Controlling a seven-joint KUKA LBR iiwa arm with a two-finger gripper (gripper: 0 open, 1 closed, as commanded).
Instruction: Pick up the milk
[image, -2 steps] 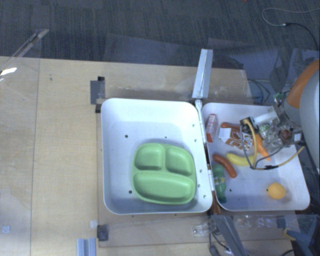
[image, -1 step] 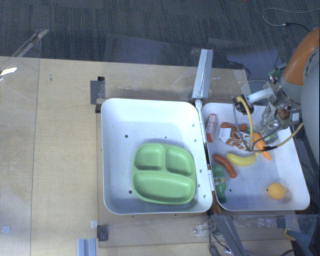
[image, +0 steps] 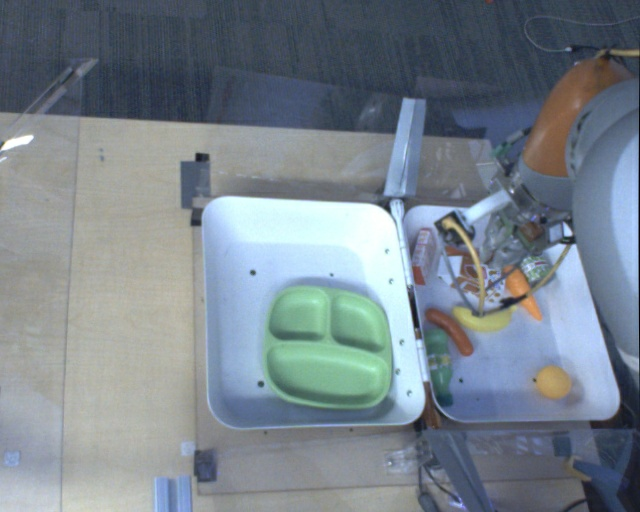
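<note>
Milk (image: 424, 252), seemingly the small carton, is seen lying at the right bin's (image: 590, 405) upper left corner. The gripper (image: 515, 235) is positioned near it among clutter; its state cannot be told.

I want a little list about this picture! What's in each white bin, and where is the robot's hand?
left bin: a green plate with three sections
right bin: a jumble of small food items
near its divider side: a small carton, a red sausage, something green
middle: a banana, a carrot
lower right: an orange
gripper: low over the far end of the right bin, among the items
fingers: too cluttered to tell
milk: cannot say for sure which item it is
</note>
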